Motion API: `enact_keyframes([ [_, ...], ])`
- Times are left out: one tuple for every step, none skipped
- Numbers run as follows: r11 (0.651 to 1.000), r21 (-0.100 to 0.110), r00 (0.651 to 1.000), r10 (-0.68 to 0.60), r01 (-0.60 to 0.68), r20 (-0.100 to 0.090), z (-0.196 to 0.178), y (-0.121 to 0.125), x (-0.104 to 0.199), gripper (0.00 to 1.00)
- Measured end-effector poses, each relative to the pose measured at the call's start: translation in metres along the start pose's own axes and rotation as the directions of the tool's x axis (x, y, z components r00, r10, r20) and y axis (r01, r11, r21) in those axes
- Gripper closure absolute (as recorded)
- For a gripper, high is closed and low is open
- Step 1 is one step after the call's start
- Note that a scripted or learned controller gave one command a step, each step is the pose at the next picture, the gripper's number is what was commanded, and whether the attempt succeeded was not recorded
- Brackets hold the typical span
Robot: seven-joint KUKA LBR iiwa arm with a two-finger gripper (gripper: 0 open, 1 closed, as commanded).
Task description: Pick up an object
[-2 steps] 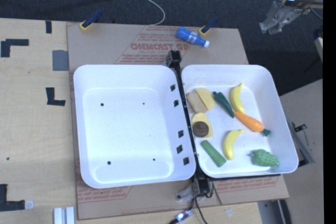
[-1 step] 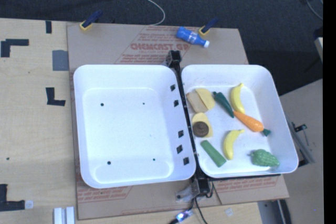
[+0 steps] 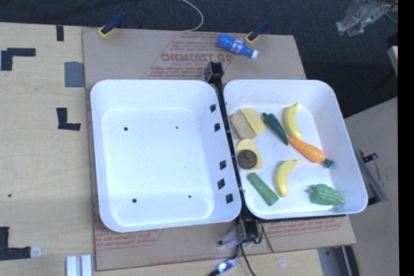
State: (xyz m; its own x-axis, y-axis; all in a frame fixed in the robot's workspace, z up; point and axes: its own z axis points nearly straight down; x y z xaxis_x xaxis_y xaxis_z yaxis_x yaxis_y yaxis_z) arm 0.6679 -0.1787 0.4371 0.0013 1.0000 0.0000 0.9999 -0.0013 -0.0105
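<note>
Objects for picking are all sitting in the right white plastic bin (image 3: 336, 106), well apart from the gripper (image 3: 362, 13), which hangs up in the top right corner over the dark floor, off the bench. It's too blurry to tell how its jaws stand.

Inside that bin: a yellow plastic banana (image 3: 293, 119) by the far side, an orange toy carrot (image 3: 306, 150) just below it, a dark green pepper-like piece (image 3: 275, 127), a tan bread-shaped slice (image 3: 248, 124), a brown round roll (image 3: 248, 155), a second smaller yellow banana (image 3: 284, 176), a green flat cucumber-like stick (image 3: 262, 189) and a bumpy green vegetable (image 3: 326, 195) near the front corner.

Left white bin (image 3: 103, 139) touches it along the middle. A blue bottle (image 3: 235, 45) lies on the brown cardboard sheet (image 3: 187, 55) behind.
</note>
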Motion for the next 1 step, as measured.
enact_keyframes([
  [1.0, -0.022, 1.0, -0.005, 0.005, 0.004, -0.1045, -0.0004, 0.0018, 1.0],
])
